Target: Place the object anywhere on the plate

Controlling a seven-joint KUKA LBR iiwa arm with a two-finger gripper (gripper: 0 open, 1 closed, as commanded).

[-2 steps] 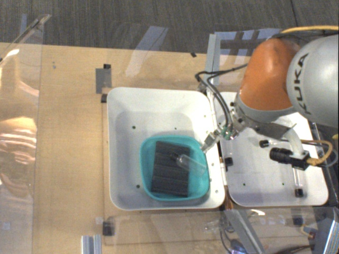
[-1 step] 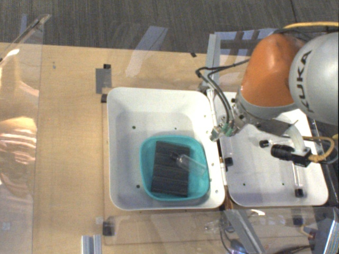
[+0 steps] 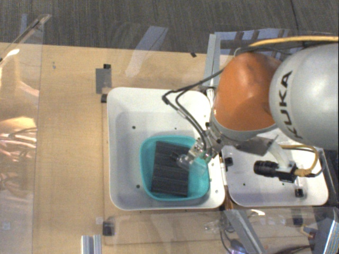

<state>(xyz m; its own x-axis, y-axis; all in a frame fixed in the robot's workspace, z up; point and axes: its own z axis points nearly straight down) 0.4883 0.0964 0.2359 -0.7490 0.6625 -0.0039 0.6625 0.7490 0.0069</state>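
Observation:
A teal plate (image 3: 200, 187) lies in the front part of the left white bin (image 3: 123, 142). A black ribbed block (image 3: 168, 171) rests flat on the plate, taking up its left and middle. My gripper (image 3: 188, 158) hangs over the plate's right half, just at the block's upper right corner. The view does not settle whether it touches the block. The grey and orange arm (image 3: 249, 97) covers the strip between the two bins and hides the left bin's back right corner.
The right white bin (image 3: 254, 192) sits beside the left one, mostly under the arm. Black cables (image 3: 183, 107) loop from the wrist over the left bin's back. A wooden bench (image 3: 63, 157) surrounds both bins.

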